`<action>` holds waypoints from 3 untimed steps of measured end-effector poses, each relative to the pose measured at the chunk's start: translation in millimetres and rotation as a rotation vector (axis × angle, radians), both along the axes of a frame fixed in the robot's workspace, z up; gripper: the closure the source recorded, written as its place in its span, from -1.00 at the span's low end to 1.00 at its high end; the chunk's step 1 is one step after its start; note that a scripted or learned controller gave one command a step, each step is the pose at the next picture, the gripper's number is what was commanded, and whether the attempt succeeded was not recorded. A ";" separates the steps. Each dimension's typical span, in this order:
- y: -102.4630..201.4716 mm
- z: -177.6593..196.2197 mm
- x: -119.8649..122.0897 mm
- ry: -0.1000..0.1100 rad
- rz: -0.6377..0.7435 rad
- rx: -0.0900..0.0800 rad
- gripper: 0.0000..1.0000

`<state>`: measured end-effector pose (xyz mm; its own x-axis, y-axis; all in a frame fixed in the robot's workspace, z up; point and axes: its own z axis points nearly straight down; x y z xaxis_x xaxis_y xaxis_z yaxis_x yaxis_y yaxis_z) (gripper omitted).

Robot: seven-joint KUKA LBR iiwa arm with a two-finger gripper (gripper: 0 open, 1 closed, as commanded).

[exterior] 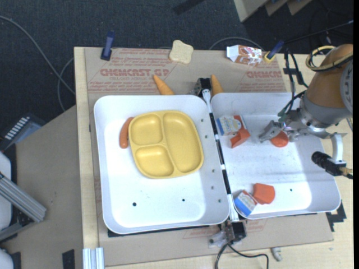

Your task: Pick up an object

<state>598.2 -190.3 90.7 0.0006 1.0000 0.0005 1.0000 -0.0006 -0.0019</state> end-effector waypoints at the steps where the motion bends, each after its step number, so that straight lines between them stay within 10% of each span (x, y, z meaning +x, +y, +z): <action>1: -16.3 52.0 7.0 -0.004 0.001 -0.002 -1.00; 2: 15.5 -4.2 0.1 -0.006 0.001 -0.002 -1.00; 3: -20.1 50.8 68.8 -0.006 0.001 -0.003 -1.00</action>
